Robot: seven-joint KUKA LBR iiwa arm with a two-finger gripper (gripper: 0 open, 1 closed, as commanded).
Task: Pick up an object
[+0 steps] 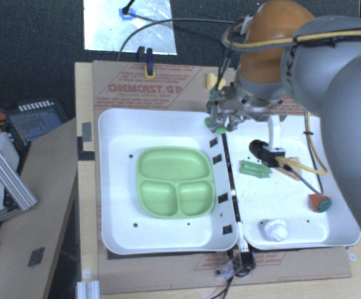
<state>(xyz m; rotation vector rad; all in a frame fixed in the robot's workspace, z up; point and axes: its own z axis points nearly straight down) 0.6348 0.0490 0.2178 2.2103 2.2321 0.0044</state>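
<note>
The arm (305,55) hangs over the bins' far edge, between the left bin (115,136) with its green tray (174,182) and the right bin (336,229). Its jaws (221,124) sit above the divider; whether they are apart I cannot tell. Likely still approaching: next, descend over the green block (255,169) near the right bin's middle.

Even, bright overhead light is seen; white bins (168,120) are near overexposed. Glare is noted on the foil sheet (129,17). Shadows are soft. Slight overall softness and grain are observed.
</note>
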